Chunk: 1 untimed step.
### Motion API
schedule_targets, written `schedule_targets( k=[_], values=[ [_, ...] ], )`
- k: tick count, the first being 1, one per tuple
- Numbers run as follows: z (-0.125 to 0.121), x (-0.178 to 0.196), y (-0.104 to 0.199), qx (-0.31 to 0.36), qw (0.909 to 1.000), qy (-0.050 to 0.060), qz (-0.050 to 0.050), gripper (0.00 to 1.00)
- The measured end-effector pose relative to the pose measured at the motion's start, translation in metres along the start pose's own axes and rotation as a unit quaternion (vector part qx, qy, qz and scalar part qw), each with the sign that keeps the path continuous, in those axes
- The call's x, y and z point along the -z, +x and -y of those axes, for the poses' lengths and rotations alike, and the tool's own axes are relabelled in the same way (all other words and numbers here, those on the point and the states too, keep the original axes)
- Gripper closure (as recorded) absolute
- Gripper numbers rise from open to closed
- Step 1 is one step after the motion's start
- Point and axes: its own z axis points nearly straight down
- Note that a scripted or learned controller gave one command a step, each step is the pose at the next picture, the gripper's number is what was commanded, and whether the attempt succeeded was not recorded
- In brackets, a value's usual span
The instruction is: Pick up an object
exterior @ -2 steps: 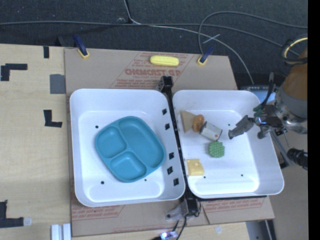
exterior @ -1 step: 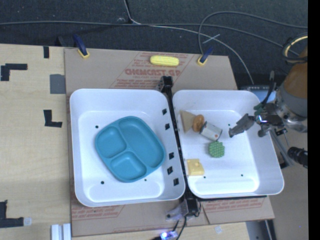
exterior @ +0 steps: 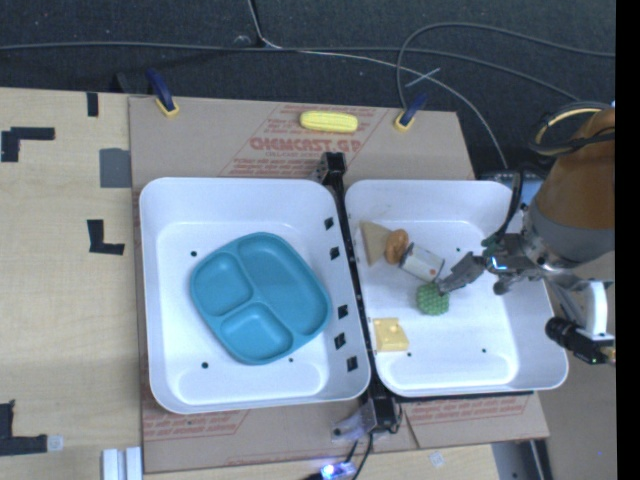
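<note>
Camera view: the gripper [exterior: 462, 274] is down in the right bin [exterior: 500, 368], its dark tip just beside a small green object [exterior: 433, 300], maybe touching its upper edge; whether it is open or has closed on anything, I cannot tell from this slant. The green piece lies near the bin's middle, below a small white-and-red cylinder [exterior: 421, 262] and a brown rounded item [exterior: 397, 242]. It looks light, bumpy and probably a bit soft, so it should pinch easily across its width, though it could roll or squirt aside. A yellow block [exterior: 389, 334] sits near the divider. Over in the left bin [exterior: 165, 368], a blue divided tray [exterior: 259, 297] lies flat
</note>
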Motion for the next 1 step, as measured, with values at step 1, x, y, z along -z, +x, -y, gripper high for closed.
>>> schedule_targets(
  k=[1],
  values=[
    [0.0006, -0.0516, -0.0094, 0.000, 1.0000, -0.001, 0.000, 0.00]
  ],
)
